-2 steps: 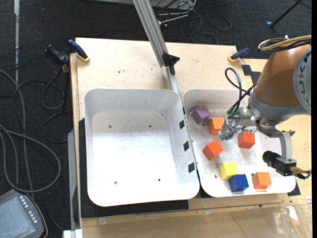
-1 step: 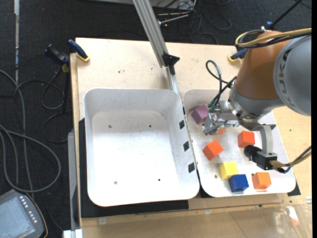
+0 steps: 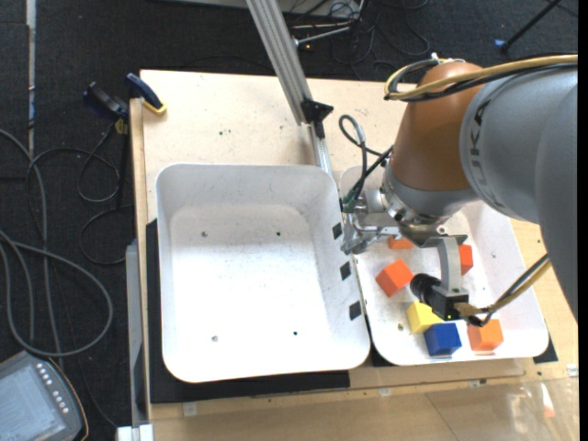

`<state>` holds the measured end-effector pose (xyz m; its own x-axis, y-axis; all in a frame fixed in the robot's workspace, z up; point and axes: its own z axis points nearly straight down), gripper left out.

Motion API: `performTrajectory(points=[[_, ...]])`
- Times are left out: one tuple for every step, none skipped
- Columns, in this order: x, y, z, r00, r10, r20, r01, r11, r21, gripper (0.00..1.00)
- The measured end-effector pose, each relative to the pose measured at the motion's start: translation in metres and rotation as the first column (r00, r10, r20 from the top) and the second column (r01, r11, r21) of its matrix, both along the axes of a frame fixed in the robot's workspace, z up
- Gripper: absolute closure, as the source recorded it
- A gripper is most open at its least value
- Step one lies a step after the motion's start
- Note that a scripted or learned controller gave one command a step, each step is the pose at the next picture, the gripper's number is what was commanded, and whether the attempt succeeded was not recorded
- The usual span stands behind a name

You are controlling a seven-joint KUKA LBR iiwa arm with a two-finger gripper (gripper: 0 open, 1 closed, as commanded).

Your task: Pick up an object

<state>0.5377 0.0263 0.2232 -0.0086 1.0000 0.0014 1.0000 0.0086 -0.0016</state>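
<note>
My gripper (image 3: 369, 228) hangs low over the left part of the right bin (image 3: 514, 246), mostly covered by the orange wrist and grey arm. Just below it lies an orange block (image 3: 395, 277). A small orange piece (image 3: 401, 243) peeks out right under the wrist. Along the bin's front sit a yellow block (image 3: 421, 317), a blue block (image 3: 442, 338) and another orange block (image 3: 485, 335). A red-orange block (image 3: 465, 257) lies to the right of the wrist. Nothing can be seen held.
The left bin (image 3: 248, 265) adjoins the right one, and their shared rim runs close beside the gripper. A slanted metal rail (image 3: 280, 44) rises behind the bins. A blue and yellow clamp (image 3: 142, 93) sits at the bench's far left corner.
</note>
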Motion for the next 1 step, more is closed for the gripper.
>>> performTrajectory(points=[[0.0157, 0.0564, 0.0089, 1.000, 0.000, 0.004, 0.000, 1.000, 0.000, 1.00]])
